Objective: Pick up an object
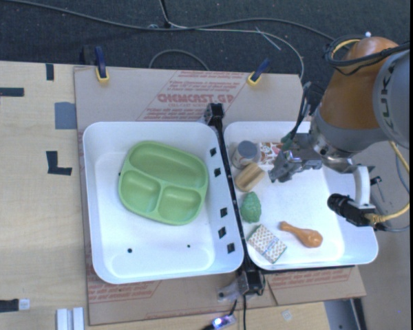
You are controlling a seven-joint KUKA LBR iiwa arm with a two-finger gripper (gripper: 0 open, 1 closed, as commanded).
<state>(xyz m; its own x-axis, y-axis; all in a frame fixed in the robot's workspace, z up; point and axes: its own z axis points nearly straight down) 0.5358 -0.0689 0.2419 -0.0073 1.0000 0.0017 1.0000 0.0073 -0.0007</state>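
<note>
Orange drumstick (302, 234) lies lengthwise left-right (bulb rightward), apart from jaws (283, 166).

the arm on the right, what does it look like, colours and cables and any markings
The arm is bulky and rounded: a grey body with a broad orange band above the wrist and part of some dark lettering on the grey shell at the frame's edge. Thin black and yellow cables loop around the orange section. The gripper is dark grey metal, small and angular. A black fitting with a white bracket hangs off below the wrist.

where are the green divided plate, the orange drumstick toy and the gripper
green divided plate (163, 182), camera view, middle ridge
orange drumstick toy (303, 234), camera view, its thick end
gripper (283, 168), camera view, between its fingertips
</note>
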